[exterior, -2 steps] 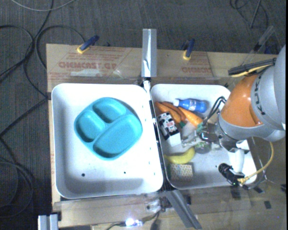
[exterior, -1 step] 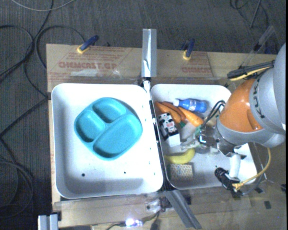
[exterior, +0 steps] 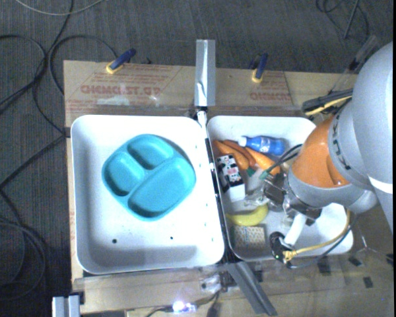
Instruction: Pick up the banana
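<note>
The yellow banana lies in the right bin, near its front left, partly under the arm's wrist. My gripper hangs low over the bin, right above the banana's far end. The grey and orange arm body covers the bin's right half.
Behind the banana lie an orange carrot-like item, a blue-and-white bottle and a black-and-white object. A tan sponge sits in front of the banana. The left bin holds a blue divided plate.
</note>
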